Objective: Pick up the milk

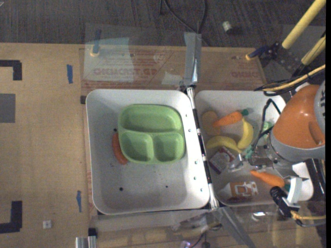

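Milk is a small carton with an orange label. It lies flat near the front wall of the right bin, well apart from the green things on the left.

Going from left to right: the left bin sits on the desk and holds a green tray with three parts. An orange thing peeks out from under the tray's left edge. None of this matters for the job.

In the right bin, a round tan thing lies at the back, with a carrot just beside it. Two bananas curve in the middle. A small dark packet lies below them. Another carrot lies just right of the milk, a little higher up.

The end effector hangs over the middle of the right bin, near the bananas and the dark packet. The milk is just in front of it. I cannot tell how its tips stand, because the arm hides a lot and the picture is blurry there. Nothing looks to be held.

To do this step well, I think the arm should slide toward the front wall until it is right over the carton. It should come down straight, with its tips on the two long sides of the carton. It should stay clear of the carrot on the right and the bin wall in front, since both are close.
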You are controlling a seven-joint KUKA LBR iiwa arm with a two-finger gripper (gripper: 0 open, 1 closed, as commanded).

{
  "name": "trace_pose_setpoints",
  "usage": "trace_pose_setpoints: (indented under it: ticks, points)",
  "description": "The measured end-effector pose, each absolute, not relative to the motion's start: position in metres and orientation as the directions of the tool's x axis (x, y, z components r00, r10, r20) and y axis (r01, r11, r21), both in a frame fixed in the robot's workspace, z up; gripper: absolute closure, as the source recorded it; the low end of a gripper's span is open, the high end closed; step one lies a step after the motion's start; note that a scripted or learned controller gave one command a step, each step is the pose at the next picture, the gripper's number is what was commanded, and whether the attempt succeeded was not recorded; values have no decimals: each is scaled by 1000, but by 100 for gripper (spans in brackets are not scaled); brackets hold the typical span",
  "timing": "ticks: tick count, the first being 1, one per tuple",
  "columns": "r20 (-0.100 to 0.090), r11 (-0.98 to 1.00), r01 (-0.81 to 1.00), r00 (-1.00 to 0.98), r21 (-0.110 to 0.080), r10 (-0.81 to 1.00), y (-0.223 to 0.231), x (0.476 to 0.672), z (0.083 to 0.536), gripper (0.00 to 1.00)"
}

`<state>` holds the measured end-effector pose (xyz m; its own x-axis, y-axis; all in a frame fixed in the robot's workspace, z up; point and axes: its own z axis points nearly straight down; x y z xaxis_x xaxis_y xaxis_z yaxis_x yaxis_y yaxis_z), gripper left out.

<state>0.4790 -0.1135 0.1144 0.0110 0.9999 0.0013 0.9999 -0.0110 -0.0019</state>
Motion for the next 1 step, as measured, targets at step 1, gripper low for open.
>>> trace_pose_setpoints:
  ticks: [1]
  points:
    - [0,15,1000,-15,0,1000,-82,480,184,0]
